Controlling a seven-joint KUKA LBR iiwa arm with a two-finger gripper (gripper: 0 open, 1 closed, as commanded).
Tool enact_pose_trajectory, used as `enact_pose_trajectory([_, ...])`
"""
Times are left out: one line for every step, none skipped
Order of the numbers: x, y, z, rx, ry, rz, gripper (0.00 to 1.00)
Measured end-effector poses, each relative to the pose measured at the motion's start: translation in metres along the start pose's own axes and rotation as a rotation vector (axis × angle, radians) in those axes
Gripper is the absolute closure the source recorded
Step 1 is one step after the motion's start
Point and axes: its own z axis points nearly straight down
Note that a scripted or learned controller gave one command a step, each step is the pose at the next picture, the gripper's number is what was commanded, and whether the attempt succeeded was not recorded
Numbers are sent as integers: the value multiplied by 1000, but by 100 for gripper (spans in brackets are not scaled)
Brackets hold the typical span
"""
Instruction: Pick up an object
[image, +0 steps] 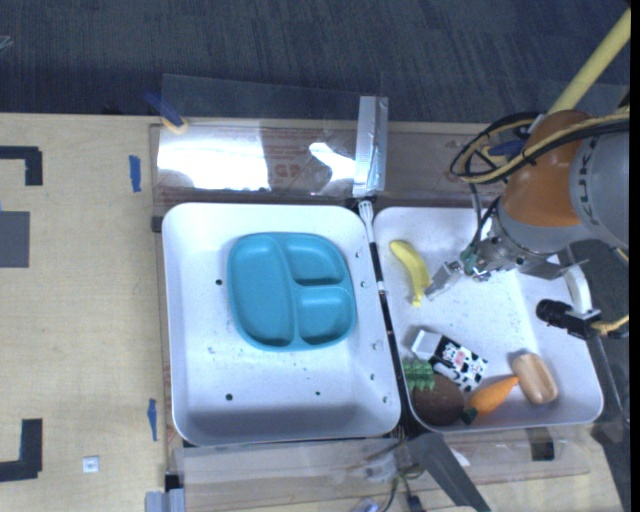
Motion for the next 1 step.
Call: enact_pose_trajectory([14,32,8,0,0,-99,0])
